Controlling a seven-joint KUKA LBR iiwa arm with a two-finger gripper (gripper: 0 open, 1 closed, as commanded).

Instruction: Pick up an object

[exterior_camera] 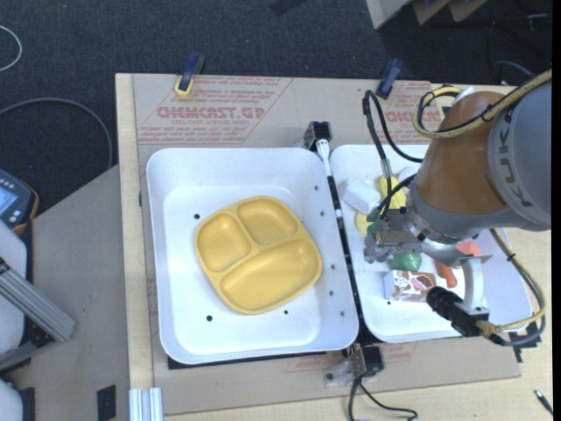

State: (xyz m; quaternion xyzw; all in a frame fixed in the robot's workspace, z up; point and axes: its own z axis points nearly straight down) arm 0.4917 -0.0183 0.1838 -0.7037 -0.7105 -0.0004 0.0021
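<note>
The arm [469, 160] reaches in from the right and hangs low over the right bin [517, 301], its orange band and grey wrist covering much of what lies there. The pincer [379, 239] sits at the left part of that bin, just inside the divide between the two bins, and I cannot tell from this slanted view how it is set or whether anything is caught in it. Candidates for the pick lie close around it: a green object [406, 259] just to its right, a small printed packet [412, 284] on the near side, an orange piece [449, 276] right of the packet, a yellow object [394, 197] and a white object [359, 193] on the far side. The left bin [171, 261] holds a yellow divided plate [257, 253], well apart from the tool. To do this step well, I judge the descent should settle on one item, probably the green one or the white one, since the things crowd together and a grasp between two could push both aside. The bin wall beside the tool leaves little room on the left, so approaching straight down and closing gently seems wise, then lifting slowly to check that something came along.
</note>
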